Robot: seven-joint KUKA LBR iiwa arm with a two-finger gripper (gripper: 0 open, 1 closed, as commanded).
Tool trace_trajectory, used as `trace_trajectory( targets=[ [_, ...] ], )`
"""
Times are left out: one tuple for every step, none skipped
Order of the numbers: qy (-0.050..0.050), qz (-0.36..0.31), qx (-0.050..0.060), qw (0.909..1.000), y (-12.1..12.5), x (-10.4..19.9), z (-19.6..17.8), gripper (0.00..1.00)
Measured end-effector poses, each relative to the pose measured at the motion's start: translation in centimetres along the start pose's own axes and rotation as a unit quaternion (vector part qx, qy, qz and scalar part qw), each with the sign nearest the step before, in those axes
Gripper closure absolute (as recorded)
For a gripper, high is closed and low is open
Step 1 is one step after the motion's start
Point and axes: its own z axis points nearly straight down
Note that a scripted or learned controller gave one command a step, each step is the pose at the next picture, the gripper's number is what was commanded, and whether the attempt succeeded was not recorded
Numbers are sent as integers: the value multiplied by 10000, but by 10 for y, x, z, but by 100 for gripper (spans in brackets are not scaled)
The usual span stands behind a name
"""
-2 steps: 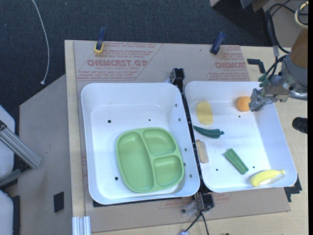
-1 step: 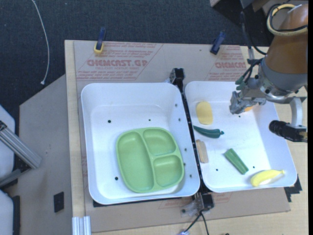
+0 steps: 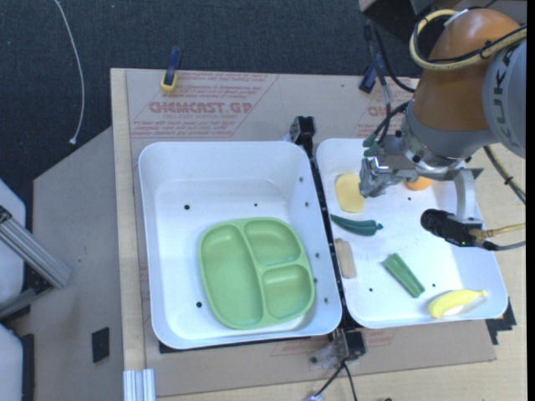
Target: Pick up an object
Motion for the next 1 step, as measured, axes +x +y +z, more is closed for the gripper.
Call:
trace_trajectory(
  targets=[
    [-12, 4, -27, 10000, 14, 55, -5, 100]
  ],
)
